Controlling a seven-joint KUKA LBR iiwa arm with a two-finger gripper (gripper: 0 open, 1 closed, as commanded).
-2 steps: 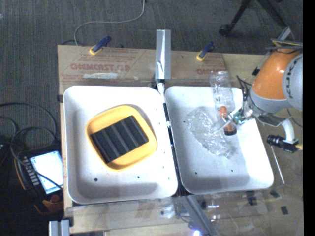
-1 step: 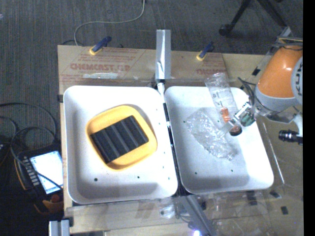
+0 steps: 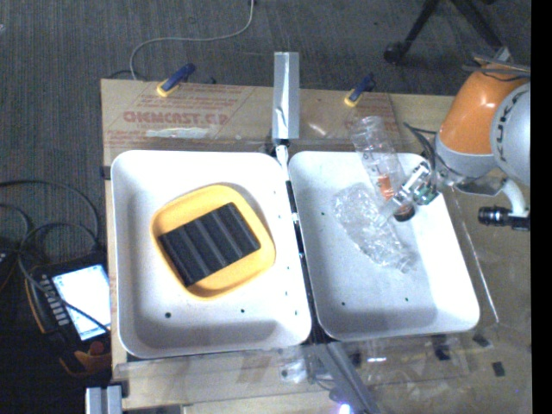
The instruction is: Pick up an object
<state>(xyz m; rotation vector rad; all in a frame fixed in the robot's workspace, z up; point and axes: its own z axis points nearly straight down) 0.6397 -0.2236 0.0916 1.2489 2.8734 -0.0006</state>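
Beside the clear bottle (image 3: 377,155), the gripper (image 3: 409,198) hangs, finger state undeterminable; it should be centred over the bottle's body before closing.

The worktop (image 3: 129,110) is showing as a brown board with faded red lettering along its far left part. Two shallow white bins are sitting on it side by side, touching along their inner edges: the left bin (image 3: 129,231) and the right bin (image 3: 448,291). A grey metal bar (image 3: 285,97) is lying on the board behind the seam between the bins, pointing away from them. Two clamps with blue and yellow handles are gripping the far edge, one (image 3: 174,79) behind the left bin, the other (image 3: 359,90) behind the right bin.
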